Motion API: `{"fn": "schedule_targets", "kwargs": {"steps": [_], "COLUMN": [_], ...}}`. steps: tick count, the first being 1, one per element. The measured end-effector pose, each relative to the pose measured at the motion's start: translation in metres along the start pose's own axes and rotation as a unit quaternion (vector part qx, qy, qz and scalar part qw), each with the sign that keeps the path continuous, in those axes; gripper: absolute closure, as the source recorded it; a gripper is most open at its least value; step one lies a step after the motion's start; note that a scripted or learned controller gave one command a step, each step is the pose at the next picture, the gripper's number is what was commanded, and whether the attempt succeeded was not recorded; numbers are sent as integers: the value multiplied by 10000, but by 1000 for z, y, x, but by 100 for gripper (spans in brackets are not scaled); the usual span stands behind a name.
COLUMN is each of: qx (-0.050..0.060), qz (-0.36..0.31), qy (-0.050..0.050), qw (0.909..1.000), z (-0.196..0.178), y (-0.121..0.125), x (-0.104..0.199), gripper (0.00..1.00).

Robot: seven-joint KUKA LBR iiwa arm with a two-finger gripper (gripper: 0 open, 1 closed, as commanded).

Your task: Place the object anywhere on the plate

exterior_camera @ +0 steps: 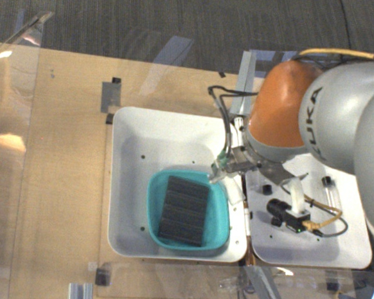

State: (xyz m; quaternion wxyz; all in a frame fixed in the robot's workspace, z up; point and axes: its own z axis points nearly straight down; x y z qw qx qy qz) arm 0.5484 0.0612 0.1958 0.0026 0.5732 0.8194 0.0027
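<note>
Dark ribbed block [184, 210] lies flat on teal plate [219, 209] in left bin [130, 173]. Gripper [234, 165] hovers at plate's upper right corner; cannot tell its state, nothing visibly held. Judgement: placement looks done; best lift straight up without nudging plate rim.

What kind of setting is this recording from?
Probably a robotics lab bench: a KUKA arm reaches over two white bins on a wooden bench top, with a clear screen at left.
</note>
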Motion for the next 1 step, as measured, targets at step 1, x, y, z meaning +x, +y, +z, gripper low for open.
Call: {"fn": "schedule_targets", "kwargs": {"steps": [1], "qx": [0], "qz": [3], "qy": [0], "qw": [10000], "z": [0], "y": [0], "x": [0], "gripper": [0]}}
